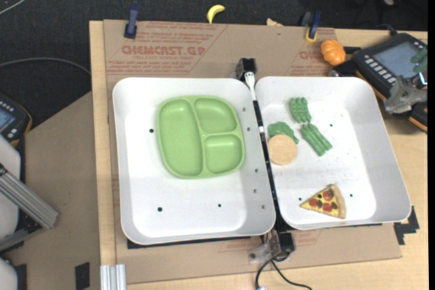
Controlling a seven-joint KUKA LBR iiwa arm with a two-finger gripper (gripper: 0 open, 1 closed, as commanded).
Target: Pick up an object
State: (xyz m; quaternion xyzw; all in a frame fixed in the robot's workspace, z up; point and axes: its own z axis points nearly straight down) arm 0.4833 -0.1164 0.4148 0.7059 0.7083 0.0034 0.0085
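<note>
**Pick not yet begun; every object lies in its bin**

Nothing has been lifted, as far as can be judged: all items rest on bin floors, so the whole pick remains to be done. The state of the gripper cannot be told.

Two white bins are counted. In the left bin (136, 200) one green divided plate (200, 136) lies near the centre. In the right bin (367, 166) four candidate objects are counted: one pizza slice (325, 201) near the front edge, one round cracker (282, 149) with a green leaf piece (281, 130) touching it, both close against the left wall, and two ridged green pieces (308, 124) nearer the back edge.

On the bench, one orange toy fruit (332, 51) and one small banana (215, 12) are seen beyond the back edges.
</note>
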